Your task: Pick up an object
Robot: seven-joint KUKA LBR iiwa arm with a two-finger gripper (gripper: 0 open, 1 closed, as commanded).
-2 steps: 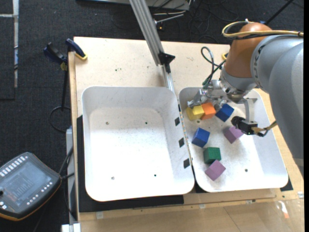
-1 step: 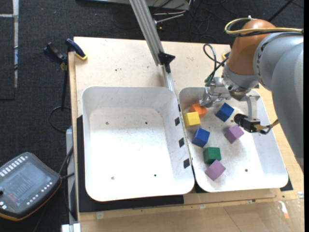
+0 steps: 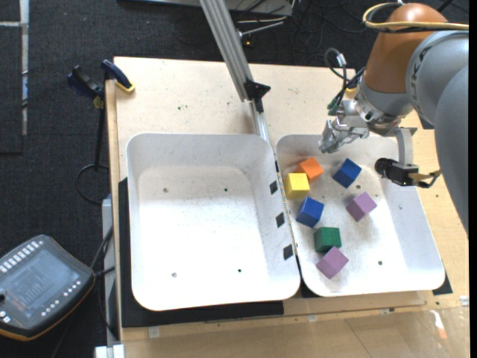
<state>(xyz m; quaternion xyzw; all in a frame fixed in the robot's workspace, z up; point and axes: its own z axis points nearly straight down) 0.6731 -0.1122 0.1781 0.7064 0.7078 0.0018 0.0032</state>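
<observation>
My gripper [image 3: 331,145] hangs over the far part of the right bin [image 3: 417,237], just above and right of an orange block [image 3: 311,168]. Several small blocks lie in that bin: a yellow block [image 3: 297,183] touching the orange one, a blue block [image 3: 346,174] to the gripper's lower right, another blue block [image 3: 310,211], a green block [image 3: 327,238], and two purple blocks [image 3: 361,206] [image 3: 332,262]. I see nothing between the fingers.
The left bin [image 3: 149,200] sits beside the right one, with a low divider wall between them. A metal strut [image 3: 227,39] slants in from the top to the bins' far edge. A blue and yellow clamp [image 3: 100,80] rests at the bench's far-left corner.
</observation>
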